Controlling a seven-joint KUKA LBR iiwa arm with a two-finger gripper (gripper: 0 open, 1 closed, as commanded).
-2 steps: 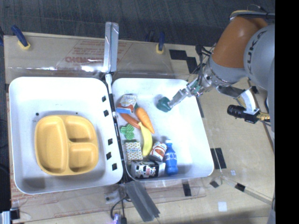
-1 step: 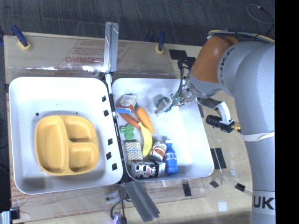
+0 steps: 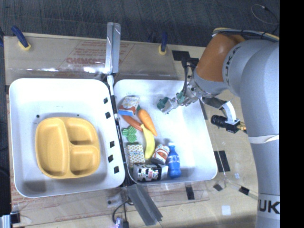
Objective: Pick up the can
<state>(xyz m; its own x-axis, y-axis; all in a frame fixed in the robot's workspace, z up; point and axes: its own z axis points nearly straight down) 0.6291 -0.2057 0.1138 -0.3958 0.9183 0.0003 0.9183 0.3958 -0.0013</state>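
- Gripper (image 3: 166,105) first: you see it low over the upper middle of the right bin (image 3: 199,141), reaching in from the right, its tip pointing left toward the pile of items.
- Whether its jaws are released or clenched you cannot tell; the tip is small and blurred, and nothing shows between them.
- Your can (image 3: 147,173) lies on its side at the bin's near edge, against the lower left corner, dark with a white label.
- From the gripper, the can sits well apart: toward the near wall and a little left, with most of the pile between them.
- Touching the can on its right you have a blue bottle (image 3: 174,161), standing tilted, cap pointing up the bin.
- Just above the can rests a small red-and-white jar (image 3: 161,153), touching the bottle's left side.
- A banana (image 3: 148,143) runs lengthwise up from the jar, and a carrot (image 3: 147,120) lies slanted above it, nearer the gripper than anything else in the pile except a crumpled packet (image 3: 130,101) at the top.
- Along the left wall you find a green piece (image 3: 129,133) and a checked box (image 3: 136,152), the box just above the can.
- Left bin (image 3: 19,127) holds a yellow tray (image 3: 68,146) with three compartments, well apart from the gripper.
- Arm (image 3: 247,84) fills the right side, orange band (image 3: 216,56) above the wrist.
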